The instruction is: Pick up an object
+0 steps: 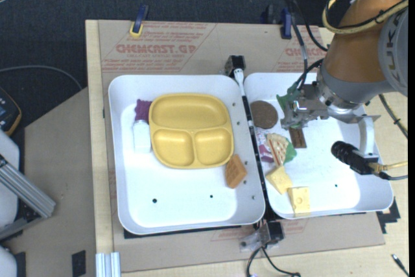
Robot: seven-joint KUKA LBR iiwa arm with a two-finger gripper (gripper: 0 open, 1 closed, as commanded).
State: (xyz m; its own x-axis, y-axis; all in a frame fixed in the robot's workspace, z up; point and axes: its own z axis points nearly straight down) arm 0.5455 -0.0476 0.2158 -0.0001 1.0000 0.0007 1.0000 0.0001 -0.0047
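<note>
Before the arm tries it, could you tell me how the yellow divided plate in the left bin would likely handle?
The yellow divided plate looks like rigid moulded plastic, so probably stiff and fairly light. Its broad, shallow shape suggests it won't roll or tip. The glossy surface and low rim may be slippery and awkward to pinch; pushed, it would likely slide on the white left bin.

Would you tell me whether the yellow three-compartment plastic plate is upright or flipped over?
Upright: the yellow three-compartment plastic plate shows its hollows facing up.

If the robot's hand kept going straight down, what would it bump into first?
Probably the little pile of toy food in the right bin, just under the hand. A slanted view from above makes depth hard to judge, so it might touch the bin's floor beside it instead.
</note>
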